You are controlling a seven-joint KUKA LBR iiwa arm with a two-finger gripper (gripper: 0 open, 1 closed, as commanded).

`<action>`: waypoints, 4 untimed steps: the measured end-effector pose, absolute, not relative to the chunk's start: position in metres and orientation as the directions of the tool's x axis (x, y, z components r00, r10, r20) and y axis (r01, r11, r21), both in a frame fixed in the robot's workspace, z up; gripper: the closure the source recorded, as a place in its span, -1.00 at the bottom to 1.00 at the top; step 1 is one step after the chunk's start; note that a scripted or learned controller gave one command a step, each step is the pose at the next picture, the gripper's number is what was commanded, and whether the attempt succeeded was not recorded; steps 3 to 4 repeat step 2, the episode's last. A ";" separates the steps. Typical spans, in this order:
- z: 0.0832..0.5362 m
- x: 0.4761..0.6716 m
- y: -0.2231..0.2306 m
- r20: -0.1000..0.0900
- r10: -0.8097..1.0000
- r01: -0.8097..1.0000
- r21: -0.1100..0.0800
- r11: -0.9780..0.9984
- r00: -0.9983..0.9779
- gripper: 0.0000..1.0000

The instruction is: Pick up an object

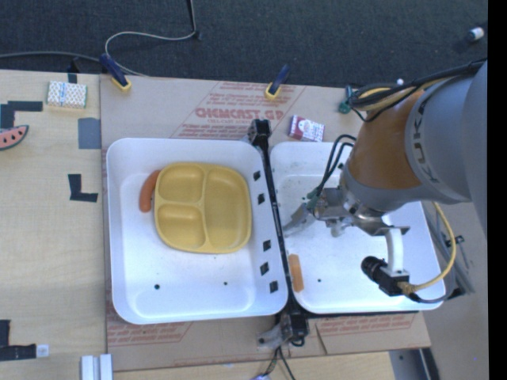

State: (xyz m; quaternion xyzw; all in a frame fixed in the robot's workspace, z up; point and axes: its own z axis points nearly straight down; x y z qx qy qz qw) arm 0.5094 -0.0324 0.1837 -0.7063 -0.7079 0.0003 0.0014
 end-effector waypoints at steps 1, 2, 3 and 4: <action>0.184 0.590 -0.027 0.000 1.000 1.000 -0.001 0.001 -0.001 -1.00; 0.184 0.649 0.005 -0.001 1.000 1.000 -0.001 0.002 -0.002 -1.00; 0.184 0.649 0.005 -0.001 1.000 1.000 -0.001 0.002 -0.002 -1.00; 0.184 0.649 0.005 -0.001 1.000 1.000 -0.001 0.002 -0.002 -1.00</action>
